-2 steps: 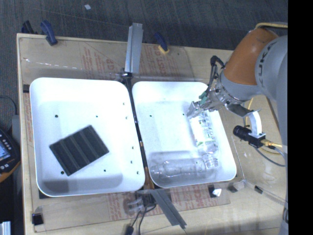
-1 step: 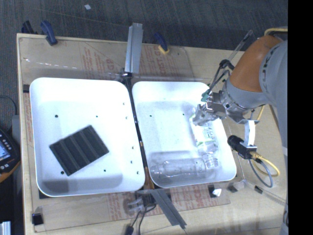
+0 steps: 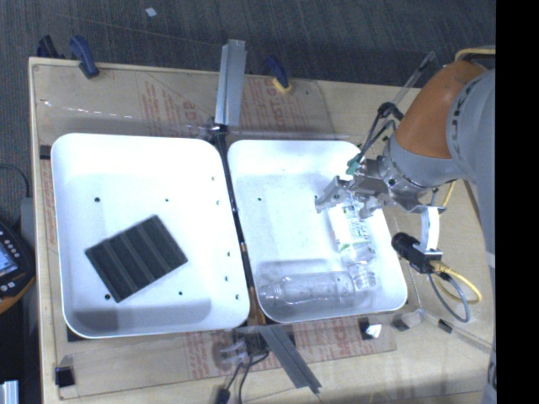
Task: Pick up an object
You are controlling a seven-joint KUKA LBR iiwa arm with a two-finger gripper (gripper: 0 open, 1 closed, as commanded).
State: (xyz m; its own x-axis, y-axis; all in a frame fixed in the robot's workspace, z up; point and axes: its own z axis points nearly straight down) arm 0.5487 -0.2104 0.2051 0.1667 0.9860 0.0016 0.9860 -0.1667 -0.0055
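Observation:
In the right bin (image 3: 278, 167) two clear plastic bottles lie near the front right corner. One bottle (image 3: 307, 289) lies along the front wall. The other bottle (image 3: 351, 236), with a white label, lies along the right side, its cap toward the front. My gripper (image 3: 347, 194) hangs just above the upper end of the labelled bottle, at the bin's right side. A black ribbed slab (image 3: 136, 256) lies flat in the left bin (image 3: 126, 158).
The grey arm with its orange band (image 3: 434, 112) reaches in from the right over the bin's rim. Cables and a black connector (image 3: 417, 252) hang beside the right bin. Blue clamps (image 3: 82, 55) hold the board's back edge.

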